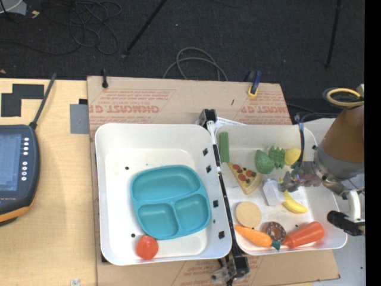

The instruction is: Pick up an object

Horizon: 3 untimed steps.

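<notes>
Hovering: hand (293, 180) | banana (294, 204) just below | R bin (235, 133)

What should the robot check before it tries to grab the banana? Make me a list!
1. Gripper above the right bin: ok.
2. Banana uncovered, easy to see: ok.
3. Gripper right over the banana: not ok, it sits just above and left of it.
4. Room around the banana: not ok, a white block lies close on its left.
5. Fingers wide enough: cannot tell, too blurry.
6. Nothing already caught in the gripper: cannot tell.
</notes>
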Motion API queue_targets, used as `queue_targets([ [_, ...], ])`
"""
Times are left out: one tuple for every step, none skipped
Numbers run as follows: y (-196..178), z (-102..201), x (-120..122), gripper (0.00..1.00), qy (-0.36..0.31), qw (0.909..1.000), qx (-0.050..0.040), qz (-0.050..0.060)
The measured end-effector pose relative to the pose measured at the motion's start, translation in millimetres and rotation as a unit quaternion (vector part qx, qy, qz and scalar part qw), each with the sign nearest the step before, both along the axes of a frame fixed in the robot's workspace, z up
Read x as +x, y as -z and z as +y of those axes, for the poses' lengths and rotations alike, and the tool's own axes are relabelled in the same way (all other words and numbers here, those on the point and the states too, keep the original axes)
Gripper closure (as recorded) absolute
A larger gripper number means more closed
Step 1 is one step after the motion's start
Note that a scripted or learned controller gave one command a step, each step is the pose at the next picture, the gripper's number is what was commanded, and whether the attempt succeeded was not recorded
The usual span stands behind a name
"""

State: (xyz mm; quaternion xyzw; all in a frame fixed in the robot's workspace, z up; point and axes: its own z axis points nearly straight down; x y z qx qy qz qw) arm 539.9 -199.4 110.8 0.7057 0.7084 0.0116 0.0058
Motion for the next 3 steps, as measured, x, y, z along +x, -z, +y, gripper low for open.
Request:
queue_targets([
  [3.9,0.6,-3.0,0.00,0.002,1.0000,0.0016,0.005],
  [25.6,72.5,-27.5,0.00,0.000,0.9999,-0.0031,0.015],
  [15.4,67.8,-26.6,1.00,0.003,0.9999,-0.0034,0.016],
])
